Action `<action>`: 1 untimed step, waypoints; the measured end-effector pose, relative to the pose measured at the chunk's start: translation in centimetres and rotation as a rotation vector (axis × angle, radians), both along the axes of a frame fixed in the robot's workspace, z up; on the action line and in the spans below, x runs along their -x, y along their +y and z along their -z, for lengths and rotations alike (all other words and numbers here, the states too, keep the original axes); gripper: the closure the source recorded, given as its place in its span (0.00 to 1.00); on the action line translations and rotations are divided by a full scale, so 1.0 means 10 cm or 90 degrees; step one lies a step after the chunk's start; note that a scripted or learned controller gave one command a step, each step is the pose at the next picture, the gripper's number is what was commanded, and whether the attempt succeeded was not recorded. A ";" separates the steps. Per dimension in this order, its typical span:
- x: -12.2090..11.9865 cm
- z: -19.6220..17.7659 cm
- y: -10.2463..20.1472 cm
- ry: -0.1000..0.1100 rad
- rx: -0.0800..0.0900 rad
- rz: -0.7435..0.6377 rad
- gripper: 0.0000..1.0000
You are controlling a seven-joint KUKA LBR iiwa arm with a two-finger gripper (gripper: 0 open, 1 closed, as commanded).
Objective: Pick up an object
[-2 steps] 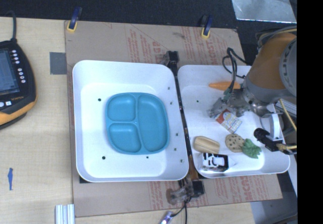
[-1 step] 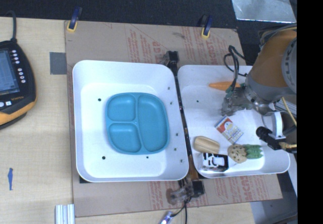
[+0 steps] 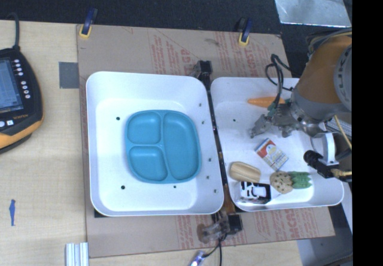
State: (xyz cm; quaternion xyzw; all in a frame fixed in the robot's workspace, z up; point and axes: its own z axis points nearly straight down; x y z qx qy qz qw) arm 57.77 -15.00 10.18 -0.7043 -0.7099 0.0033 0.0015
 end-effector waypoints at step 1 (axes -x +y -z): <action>0.30 0.11 -0.08 -0.001 -0.001 0.002 0.00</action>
